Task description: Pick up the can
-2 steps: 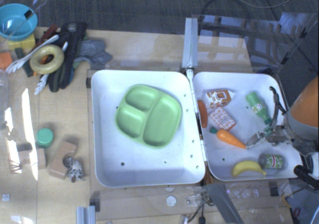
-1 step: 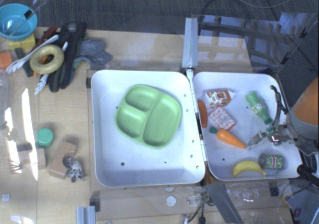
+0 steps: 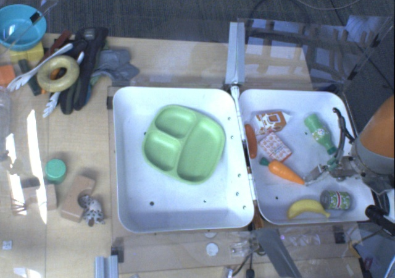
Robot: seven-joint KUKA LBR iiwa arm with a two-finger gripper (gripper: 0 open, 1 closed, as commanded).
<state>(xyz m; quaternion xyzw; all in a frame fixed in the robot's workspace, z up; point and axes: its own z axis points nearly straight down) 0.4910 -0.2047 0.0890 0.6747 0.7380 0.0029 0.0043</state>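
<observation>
The can is small, with a green and red label, and lies on its side near the front right corner of the right bin. A yellow banana rests just to its left. My gripper hangs over the right side of that bin, slightly behind and above the can and apart from it. The arm's orange band shows at the right edge. Nothing is seen held in the gripper.
The right bin also holds a carrot, a green bottle, a sausage and two small food packs. A green divided plate lies in the left bin. Loose clutter sits on the bench at left.
</observation>
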